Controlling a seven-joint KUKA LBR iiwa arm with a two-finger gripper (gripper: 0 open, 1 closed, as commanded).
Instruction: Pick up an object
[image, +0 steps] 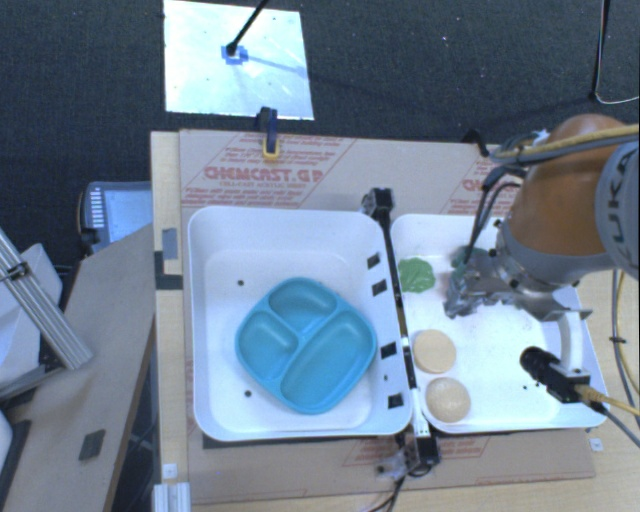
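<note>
A green leafy piece (416, 274) lies in the right bin near its left wall. Two round tan pieces sit closer to the front: a flat one (434, 351) and a paler, fuller one (448, 398). My gripper (458, 298) hangs low over the right bin, just right of the green piece and above the flat tan piece. The wrist covers the fingers from this angle. Nothing shows between them.
In the left bin (225, 250) rests a blue divided plate (304, 343). A black divider with clips (390, 300) separates the two bins. The right bin (500, 415) has bare floor at its front right. The arm's bulk covers its back right part.
</note>
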